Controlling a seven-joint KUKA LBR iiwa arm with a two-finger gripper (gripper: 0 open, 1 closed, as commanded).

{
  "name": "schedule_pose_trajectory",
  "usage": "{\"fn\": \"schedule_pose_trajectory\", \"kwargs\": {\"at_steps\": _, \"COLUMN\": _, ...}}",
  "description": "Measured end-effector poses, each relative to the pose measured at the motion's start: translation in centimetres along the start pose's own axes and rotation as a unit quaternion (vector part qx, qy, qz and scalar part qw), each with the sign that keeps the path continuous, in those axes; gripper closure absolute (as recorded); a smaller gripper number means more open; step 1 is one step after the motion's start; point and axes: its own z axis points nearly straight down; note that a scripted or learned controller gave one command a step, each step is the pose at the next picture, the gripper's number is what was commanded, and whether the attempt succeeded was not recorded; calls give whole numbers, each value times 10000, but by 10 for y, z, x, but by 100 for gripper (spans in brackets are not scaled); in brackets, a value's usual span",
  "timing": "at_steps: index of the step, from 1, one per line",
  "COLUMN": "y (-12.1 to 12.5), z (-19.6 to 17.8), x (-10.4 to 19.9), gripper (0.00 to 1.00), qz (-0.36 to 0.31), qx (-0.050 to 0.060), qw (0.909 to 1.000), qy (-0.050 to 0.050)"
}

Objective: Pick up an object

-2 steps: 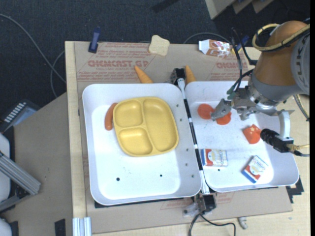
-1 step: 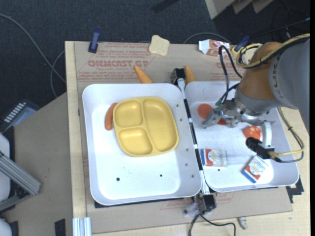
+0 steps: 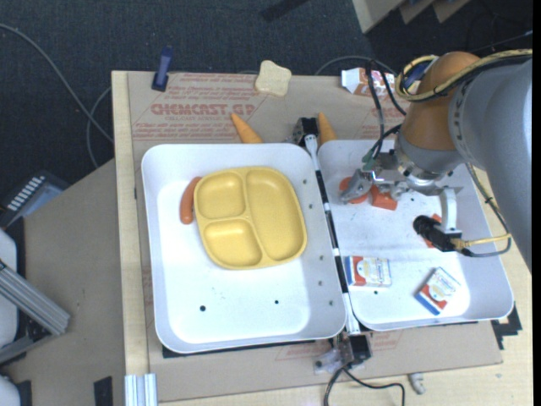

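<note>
In the right bin (image 3: 482,303), my gripper (image 3: 373,178) hangs low over the far left part, the grey arm reaching in from the right. Directly under and beside it lie red-orange pieces (image 3: 355,191), touching or nearly touching it; I cannot see whether anything sits between the gripper's tips. Nearer the front of this bin lie a small red and white packet (image 3: 369,271) and a blue-edged carton (image 3: 438,288). The left bin (image 3: 245,311) holds a yellow divided plate (image 3: 250,216) with a red sausage (image 3: 187,201) against its left side.
On the cardboard behind the bins lie a bread piece (image 3: 273,77), a blue item (image 3: 161,68), a carrot (image 3: 245,129), another orange piece (image 3: 326,128) and a small carton (image 3: 363,80). The bins' shared wall runs just left of the gripper.
</note>
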Motion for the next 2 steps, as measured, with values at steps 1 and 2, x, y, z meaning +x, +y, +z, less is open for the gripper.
{"fn": "schedule_pose_trajectory", "kwargs": {"at_steps": 1, "y": 41, "z": 0, "x": -12, "gripper": 0, "qz": -2, "qx": -3, "qw": 10000, "qy": -5}}
{"fn": "schedule_pose_trajectory", "kwargs": {"at_steps": 2, "y": 42, "z": -11, "x": -12, "gripper": 100, "qz": -9, "qx": -21, "qw": 10000, "qy": -15}}
